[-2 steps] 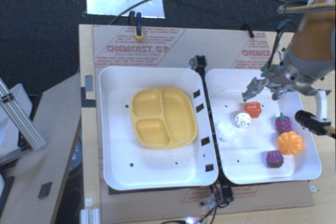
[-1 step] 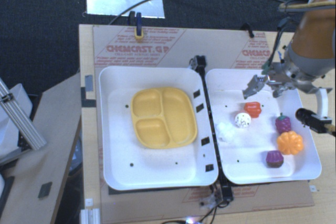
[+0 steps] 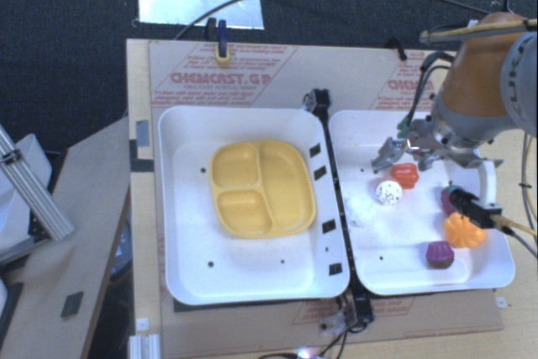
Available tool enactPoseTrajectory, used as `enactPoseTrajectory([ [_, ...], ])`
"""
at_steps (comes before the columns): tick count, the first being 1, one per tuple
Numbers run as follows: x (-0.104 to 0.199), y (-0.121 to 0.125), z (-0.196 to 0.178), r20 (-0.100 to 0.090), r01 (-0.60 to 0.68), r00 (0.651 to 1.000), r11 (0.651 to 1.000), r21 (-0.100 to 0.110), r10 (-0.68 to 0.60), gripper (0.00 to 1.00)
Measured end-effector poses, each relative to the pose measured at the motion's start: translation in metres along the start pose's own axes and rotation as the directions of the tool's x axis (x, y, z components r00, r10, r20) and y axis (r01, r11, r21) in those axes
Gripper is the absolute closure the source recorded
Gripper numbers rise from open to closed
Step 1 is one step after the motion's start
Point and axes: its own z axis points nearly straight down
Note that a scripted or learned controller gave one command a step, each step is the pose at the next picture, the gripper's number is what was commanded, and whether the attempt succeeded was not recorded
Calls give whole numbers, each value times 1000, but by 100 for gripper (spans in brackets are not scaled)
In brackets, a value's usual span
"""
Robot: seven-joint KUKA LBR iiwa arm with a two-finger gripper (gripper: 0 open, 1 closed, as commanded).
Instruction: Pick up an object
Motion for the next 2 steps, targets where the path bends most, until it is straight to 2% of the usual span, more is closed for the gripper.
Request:
enactPoseTrajectory([
  [1,8,-2,60,0,-1,1000,1000,0,1,0],
  [2,8,-2,101,0,-2,1000,1000,0,2,0],
])
